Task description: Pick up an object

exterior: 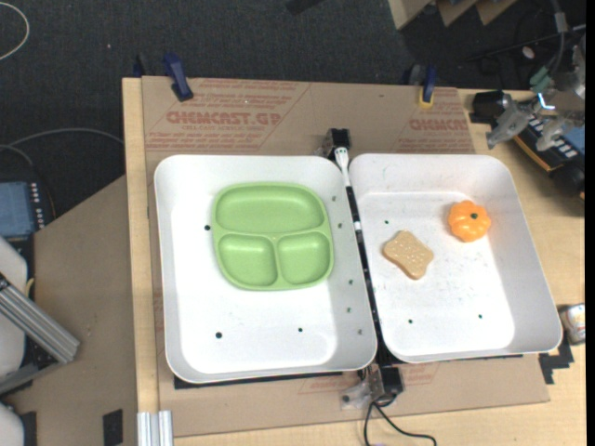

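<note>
Orange and round, a small pumpkin-like toy lies in the right bin, in the corner of that bin nearest the gripper. The gripper sits at the upper right of the camera view, outside the bins and just past the right bin's far corner, among grey metal parts and cables. At this size and blur, whether it is apart or together cannot be told, and nothing can be seen held in it.

Farther from the gripper than the toy, toward the middle of the same bin, lies a tan biscuit-shaped piece, flat on the white floor and turned at a slant. The toy and the biscuit are near each other but not touching.

Across the seam where the two bins meet, well apart from the gripper, the left bin holds a pale green divided plate. The plate has one long compartment on its far side and two smaller ones on its near side. It lies flat, toward the far half of that bin.

Both bins rest on a brown cardboard sheet printed with red lettering. A blue clamp grips the sheet's far edge on the side away from the gripper, and a second clamp grips that edge just beside the gripper.
</note>
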{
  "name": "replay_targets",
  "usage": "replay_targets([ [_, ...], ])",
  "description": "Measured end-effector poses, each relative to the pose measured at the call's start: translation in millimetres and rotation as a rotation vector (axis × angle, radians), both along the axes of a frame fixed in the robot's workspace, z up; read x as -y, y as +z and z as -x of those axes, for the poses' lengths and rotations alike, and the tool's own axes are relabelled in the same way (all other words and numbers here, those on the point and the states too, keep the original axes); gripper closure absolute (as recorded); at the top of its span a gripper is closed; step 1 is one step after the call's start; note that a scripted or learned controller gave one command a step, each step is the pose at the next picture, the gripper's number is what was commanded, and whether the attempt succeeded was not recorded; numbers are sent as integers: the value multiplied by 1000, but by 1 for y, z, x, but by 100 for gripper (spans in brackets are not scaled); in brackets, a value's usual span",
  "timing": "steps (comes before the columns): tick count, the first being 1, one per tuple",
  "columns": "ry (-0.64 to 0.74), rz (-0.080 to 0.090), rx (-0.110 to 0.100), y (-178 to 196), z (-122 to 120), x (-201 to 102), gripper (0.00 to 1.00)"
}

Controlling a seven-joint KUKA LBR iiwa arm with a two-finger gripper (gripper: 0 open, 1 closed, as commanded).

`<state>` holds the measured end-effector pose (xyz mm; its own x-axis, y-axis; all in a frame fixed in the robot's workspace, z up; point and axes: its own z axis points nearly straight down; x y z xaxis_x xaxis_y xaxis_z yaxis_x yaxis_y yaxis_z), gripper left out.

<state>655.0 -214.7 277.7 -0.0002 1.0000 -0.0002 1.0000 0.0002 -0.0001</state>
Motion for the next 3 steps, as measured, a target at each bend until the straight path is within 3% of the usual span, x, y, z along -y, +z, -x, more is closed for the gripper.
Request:
replay_targets([
  [1,3,7,23,262,19,-31,0],
  [2,-6,-3,-13,127,48,12,0],
  [3,3,6,19,268,57,-17,0],
])
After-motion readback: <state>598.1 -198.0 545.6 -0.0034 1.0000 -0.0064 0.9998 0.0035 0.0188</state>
